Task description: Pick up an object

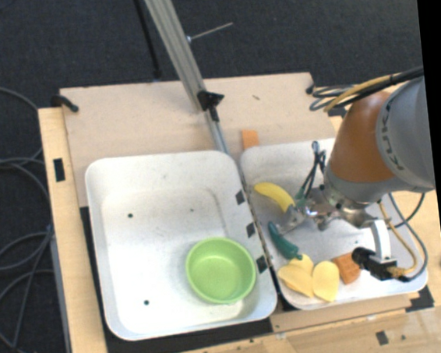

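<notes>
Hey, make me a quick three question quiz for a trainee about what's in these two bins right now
1. True or false: the green bowl lies in the left bin.
2. Which thing lies nearest the gripper? A) the yellow banana B) the orange block C) the green bowl
3. Fill in: the green-handled tool lies in the ___ bin.

Key: 1 true; 2 A; 3 right.

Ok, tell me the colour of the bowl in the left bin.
Light green: the bowl shows plainly in the camera view, near the bin's front right corner.
</notes>
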Controlling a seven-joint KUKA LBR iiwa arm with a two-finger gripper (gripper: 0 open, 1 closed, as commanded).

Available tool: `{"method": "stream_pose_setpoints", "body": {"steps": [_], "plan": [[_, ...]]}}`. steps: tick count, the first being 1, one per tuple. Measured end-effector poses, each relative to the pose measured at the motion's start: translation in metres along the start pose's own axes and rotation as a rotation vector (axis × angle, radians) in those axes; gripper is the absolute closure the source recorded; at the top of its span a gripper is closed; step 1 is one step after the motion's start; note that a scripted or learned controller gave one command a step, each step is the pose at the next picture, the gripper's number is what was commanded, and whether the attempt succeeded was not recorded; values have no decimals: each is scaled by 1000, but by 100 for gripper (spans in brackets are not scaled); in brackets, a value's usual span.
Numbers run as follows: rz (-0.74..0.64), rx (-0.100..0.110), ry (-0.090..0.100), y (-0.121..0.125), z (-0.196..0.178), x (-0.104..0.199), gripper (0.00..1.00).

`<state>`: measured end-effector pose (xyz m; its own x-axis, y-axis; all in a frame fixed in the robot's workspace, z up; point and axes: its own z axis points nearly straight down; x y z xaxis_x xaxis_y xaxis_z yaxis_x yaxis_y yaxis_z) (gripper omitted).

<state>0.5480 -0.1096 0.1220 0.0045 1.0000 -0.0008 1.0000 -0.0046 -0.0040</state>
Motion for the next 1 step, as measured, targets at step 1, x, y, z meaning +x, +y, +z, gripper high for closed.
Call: {"method": "stream_pose_setpoints", "body": {"steps": [1], "plan": [[5, -8, 0, 2, -14, -1, 100]]}}
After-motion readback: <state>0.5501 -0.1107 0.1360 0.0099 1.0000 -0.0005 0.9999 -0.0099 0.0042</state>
